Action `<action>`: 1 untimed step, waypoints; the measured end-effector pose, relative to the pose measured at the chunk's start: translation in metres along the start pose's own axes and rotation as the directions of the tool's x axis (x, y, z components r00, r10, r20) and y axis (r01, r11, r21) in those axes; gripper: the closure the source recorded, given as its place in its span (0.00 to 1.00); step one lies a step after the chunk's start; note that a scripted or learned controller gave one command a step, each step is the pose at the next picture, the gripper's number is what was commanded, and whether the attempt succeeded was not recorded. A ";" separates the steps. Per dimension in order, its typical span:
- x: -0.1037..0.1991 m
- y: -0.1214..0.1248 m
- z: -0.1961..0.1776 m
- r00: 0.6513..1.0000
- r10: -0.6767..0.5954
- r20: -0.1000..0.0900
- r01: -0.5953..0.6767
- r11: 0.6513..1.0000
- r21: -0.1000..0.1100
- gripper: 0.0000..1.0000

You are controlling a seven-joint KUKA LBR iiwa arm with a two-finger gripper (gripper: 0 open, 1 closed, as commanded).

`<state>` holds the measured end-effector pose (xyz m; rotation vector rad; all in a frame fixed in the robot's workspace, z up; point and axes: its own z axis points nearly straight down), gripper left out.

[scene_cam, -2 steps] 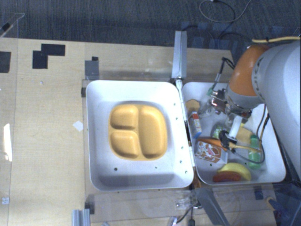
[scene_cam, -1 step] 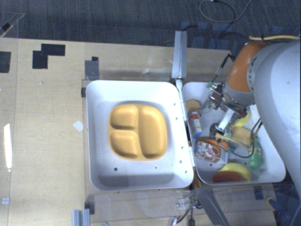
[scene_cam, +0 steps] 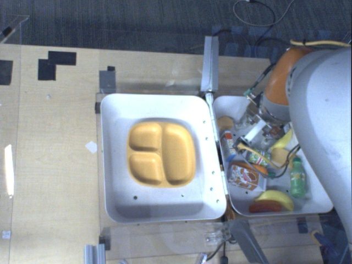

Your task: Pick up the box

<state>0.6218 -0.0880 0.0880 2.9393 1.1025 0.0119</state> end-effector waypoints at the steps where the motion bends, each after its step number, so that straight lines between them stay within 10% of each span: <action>1: 0.003 0.001 -0.013 1.000 -0.010 -0.005 0.010 1.000 -0.005 1.00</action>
